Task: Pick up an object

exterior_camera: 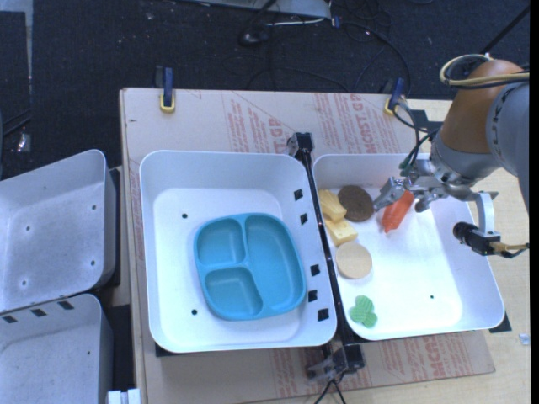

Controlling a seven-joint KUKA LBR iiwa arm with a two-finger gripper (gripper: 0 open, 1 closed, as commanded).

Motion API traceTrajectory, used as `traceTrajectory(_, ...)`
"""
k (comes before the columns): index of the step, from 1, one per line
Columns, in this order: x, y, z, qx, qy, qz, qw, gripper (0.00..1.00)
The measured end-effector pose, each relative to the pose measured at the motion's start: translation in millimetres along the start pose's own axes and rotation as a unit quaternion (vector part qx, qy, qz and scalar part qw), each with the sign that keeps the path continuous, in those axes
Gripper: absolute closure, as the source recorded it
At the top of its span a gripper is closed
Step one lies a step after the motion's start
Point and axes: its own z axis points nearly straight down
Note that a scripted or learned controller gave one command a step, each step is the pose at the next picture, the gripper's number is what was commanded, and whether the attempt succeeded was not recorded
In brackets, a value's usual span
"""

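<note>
My gripper (406, 195) hangs over the back of the right bin (438, 310), reaching in from the right. An orange carrot-shaped piece (394, 215) sits between its two grey fingers, upper end in the grip, lower end slanting toward the near left. The fingers are shut on it. I cannot tell whether the carrot is off the bin floor. To the gripper's left lie a dark brown round patty (356, 202) and two yellow blocks (336, 217).
A tan disc (354, 260) and a small green piece (364, 311) lie nearer the front of the right bin. The left bin (168, 183) holds a blue sectioned tray (249, 265). A black divider rail (318, 234) runs between the bins.
</note>
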Motion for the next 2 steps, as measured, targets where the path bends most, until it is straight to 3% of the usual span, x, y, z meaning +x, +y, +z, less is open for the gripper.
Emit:
traceTrajectory(1,0,1,25,-0.003,-0.001,0.000,1.0000,0.00)
traceTrajectory(2,0,2,14,-0.005,-0.002,0.000,1.0000,1.00)
